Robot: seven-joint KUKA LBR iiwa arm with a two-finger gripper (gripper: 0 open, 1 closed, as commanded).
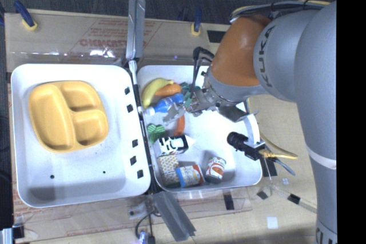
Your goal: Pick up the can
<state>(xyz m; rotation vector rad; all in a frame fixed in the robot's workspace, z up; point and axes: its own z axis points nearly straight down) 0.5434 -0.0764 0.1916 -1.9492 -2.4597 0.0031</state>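
Observation:
A small red and white can (215, 168) lies near the front wall of the right bin (229, 128). Beside it on the left is a blue and orange can (189, 175) on its side. My gripper (189, 104) is down in the back half of the same bin, over a blue and clear packet (169, 106), well behind both cans. The wrist hides what is under it.
A banana (153, 89), an orange carrot-like piece (167, 89), a green item (155, 131), a black and white box (173, 144) and a patterned packet (167, 164) crowd the right bin's left side. A yellow divided tray (68, 114) sits in the left bin (68, 180).

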